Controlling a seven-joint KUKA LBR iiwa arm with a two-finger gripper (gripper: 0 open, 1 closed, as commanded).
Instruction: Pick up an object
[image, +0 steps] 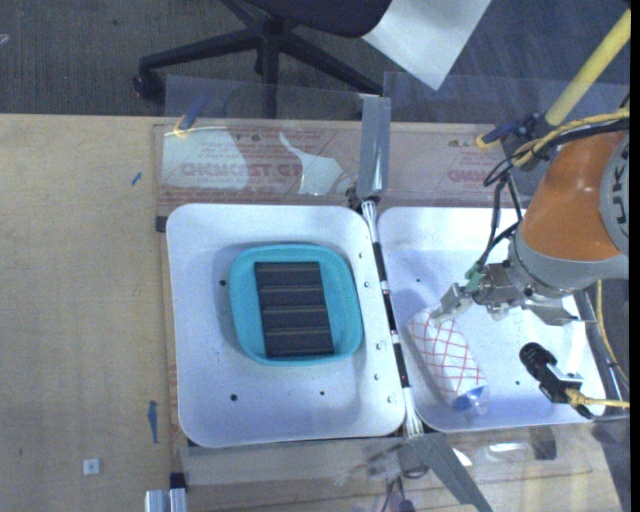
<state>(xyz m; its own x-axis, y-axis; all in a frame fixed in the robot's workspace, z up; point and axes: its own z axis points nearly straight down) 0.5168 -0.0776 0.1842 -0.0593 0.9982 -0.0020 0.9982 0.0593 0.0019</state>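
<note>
A white pouch with a red lattice pattern (447, 352) lies in the right bin (430, 250), near its left wall, with a small blue piece (470, 402) at its near end. My gripper (453, 303) hangs low over the pouch's far end, touching or almost touching it; the grey and orange arm reaches in from the right. In the left bin (200, 390) sits a teal tray (243, 290) with a dark ribbed block (293, 308) lying in it.
A ridge with screws (385, 300) divides the two bins. Bare white floor lies in the far part of the right bin and around the teal tray. A clear plastic sheet over cardboard (250, 160) runs behind the bins.
</note>
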